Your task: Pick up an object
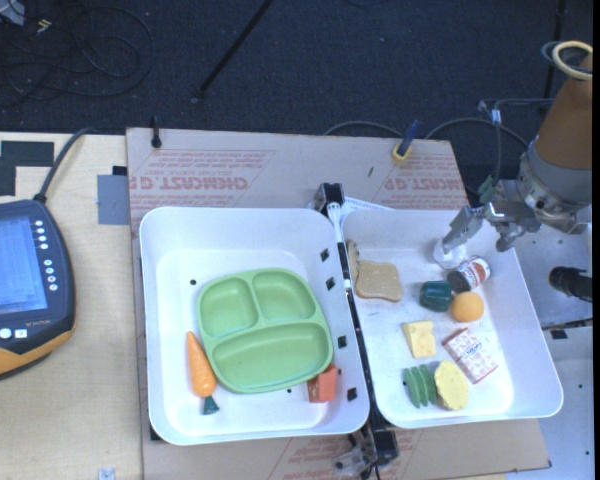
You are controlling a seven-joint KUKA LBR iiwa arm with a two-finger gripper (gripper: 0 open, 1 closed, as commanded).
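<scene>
My gripper (482, 236) hangs open over the far right part of the right bin (540, 368), with nothing between its fingers. Just below it lies a small red and white can (473, 271). Near the can are a dark green piece (437, 295) and an orange (468, 308). A bread slice (378, 281) lies at the bin's left. Toward the front are a yellow cheese block (419, 338), a red and white packet (471, 354), a lemon (451, 385) and a green ribbed piece (418, 385).
The left bin (170, 268) holds a green divided plate (265, 328), a carrot (201, 365) and an orange-red block (324, 385). A tablet pendant (20, 278) rests on the bench at far left. Cardboard (280, 173) lies under both bins.
</scene>
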